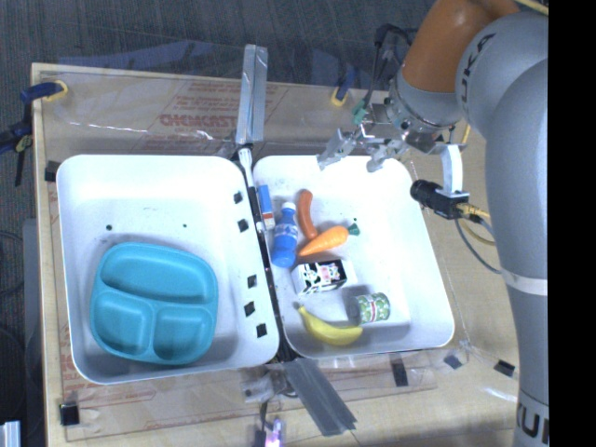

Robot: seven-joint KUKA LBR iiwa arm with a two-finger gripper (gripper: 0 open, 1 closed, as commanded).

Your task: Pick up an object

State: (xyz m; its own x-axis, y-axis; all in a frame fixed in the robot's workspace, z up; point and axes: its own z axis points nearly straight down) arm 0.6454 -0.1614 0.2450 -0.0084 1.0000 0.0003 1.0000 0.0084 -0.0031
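Gripper (358, 152) is seen spread and empty above the right bin's (424, 250) far rim, approach step judged in hand; descent toward the carrot (324, 241), clustered mid-bin beside the bottle (283, 238), is called for next.

Two bins sit side by side on the bench (121, 110). A tray (154, 299) lies in the near part of the left bin (84, 184). In the right bin (424, 268), a bottle (284, 238) lies at the left wall, a hot dog (304, 209) and a carrot (323, 241) just to its right. Nearer lie a carton (322, 276), then a can (372, 307) and a banana (330, 329). The gripper (358, 154) hangs over the right bin's far edge.
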